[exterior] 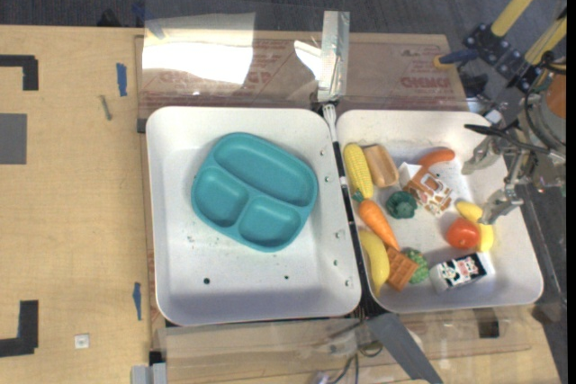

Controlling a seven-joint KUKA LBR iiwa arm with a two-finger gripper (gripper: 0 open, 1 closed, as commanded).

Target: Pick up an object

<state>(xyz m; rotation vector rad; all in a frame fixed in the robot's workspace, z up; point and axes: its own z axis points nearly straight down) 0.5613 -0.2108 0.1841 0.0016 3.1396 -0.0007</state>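
Left bin (171, 283) contains a teal divided plate (255, 190), lying flat. Right bin (526, 279) contains toy food: corn cob (358, 170), carrot (379, 223), banana (375, 257), milk carton (461, 271), tomato (463, 234), broccoli (401, 205). Gripper (500, 184) is poised over the right bin's right side, just beside the tomato; jaws spread apart, nothing between them.

The arm (553, 103) is cut off by the edge at 3 o'clock. Its tool (504, 193) is a blurred tangle; finger state unreadable. The milk carton (461, 271) print is too small to read. The worktop (63, 193) runs off at 9 o'clock.
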